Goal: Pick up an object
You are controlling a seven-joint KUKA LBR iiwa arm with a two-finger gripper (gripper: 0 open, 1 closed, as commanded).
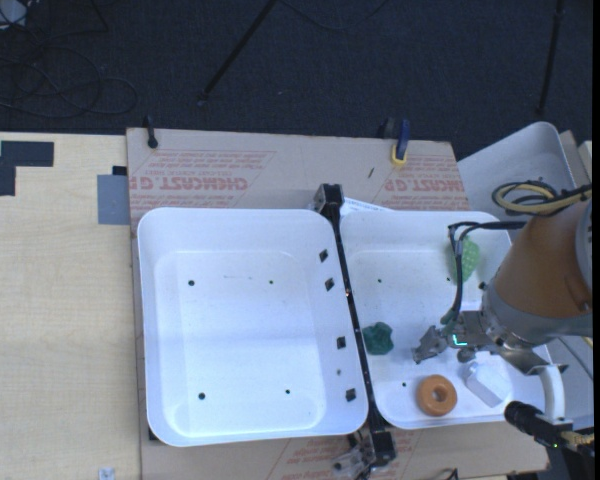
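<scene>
We saw the grey two-finger gripper (429, 345) low in the right white bin (400, 238), between a dark green crumpled lump (379, 338) and an orange ring (437, 396), presumably choosing; we couldn't tell its opening.

My gripper (430, 345) low over the right bin (400, 258), dark green lump (379, 338) just left of it, orange ring (437, 396) just below, light green piece (467, 259) above

left bin (170, 268) floor open, right bin (400, 268) crowded near front
</scene>
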